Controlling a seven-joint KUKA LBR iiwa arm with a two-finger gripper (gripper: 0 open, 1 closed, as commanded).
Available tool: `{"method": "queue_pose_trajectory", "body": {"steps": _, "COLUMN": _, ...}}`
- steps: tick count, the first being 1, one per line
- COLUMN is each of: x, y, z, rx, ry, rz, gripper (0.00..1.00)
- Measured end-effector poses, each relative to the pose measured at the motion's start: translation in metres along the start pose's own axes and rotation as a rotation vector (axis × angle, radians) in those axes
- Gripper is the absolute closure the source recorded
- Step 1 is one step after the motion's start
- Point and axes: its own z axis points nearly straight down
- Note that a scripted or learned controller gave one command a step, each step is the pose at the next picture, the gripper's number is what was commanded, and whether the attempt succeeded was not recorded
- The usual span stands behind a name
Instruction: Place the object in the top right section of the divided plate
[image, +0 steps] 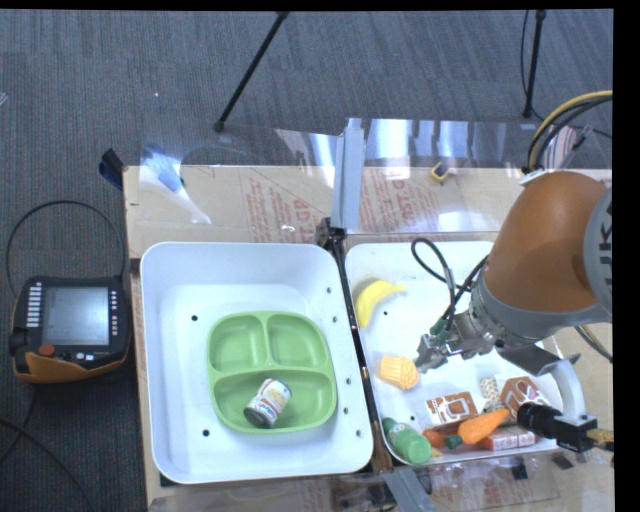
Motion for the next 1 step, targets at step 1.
{"method": "queue_pose_trajectory", "body": {"steps": 1, "x": 0.0029, "y": 0.0009, "z": 0.0068, "rx": 0.0, "ry": 0.001, "rz": -0.072, "gripper": 1.0}}
